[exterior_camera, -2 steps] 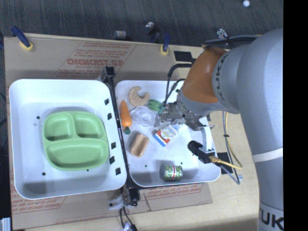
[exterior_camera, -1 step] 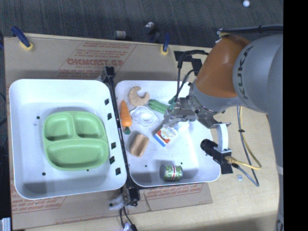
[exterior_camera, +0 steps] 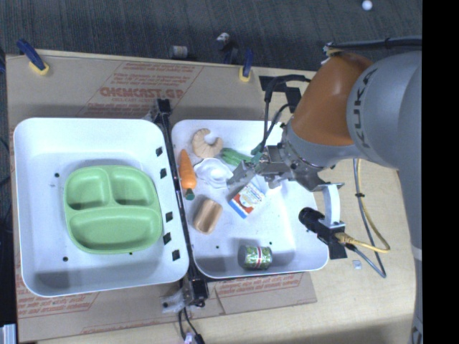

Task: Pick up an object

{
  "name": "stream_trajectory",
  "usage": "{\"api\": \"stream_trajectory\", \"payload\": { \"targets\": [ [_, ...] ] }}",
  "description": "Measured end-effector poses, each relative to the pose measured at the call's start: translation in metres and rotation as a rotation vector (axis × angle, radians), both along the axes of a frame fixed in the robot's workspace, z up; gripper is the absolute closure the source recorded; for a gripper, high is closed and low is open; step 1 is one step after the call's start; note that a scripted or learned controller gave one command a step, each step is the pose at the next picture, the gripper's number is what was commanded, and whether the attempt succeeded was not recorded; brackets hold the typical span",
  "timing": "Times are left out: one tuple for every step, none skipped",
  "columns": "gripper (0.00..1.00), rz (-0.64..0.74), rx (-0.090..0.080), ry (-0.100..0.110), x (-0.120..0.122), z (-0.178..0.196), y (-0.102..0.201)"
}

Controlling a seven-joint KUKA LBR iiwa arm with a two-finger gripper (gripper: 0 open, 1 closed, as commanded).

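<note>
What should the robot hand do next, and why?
Probably lower a little straight down and try closing. The gripper hangs over the right bin, right above a small red, white and blue packet, with a white cup just beside it. Nothing is visibly held. The carrot, bread and can lie farther off, so the packet looks like the nearest target.

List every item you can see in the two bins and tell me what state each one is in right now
green divided plate: lying flat in the left bin, compartments bare
carrot: lying along the right bin's left wall
bread roll: lying on the bin floor, apart from the tool
green can: on its side near the front wall
small carton: lying flat just below the tool
tool: low over the right bin's middle, grip unclear
</note>
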State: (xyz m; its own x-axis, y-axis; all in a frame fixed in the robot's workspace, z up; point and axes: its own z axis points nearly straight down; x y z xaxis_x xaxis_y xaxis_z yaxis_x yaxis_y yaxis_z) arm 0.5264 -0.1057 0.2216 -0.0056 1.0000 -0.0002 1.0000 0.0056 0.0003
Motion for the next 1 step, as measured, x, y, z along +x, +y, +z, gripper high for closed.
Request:
{"api": "stream_trajectory", "payload": {
  "targets": [
    [0.00,0.001,0.002,0.005,-0.0427,-0.1305,0.0149]
  ]
}}
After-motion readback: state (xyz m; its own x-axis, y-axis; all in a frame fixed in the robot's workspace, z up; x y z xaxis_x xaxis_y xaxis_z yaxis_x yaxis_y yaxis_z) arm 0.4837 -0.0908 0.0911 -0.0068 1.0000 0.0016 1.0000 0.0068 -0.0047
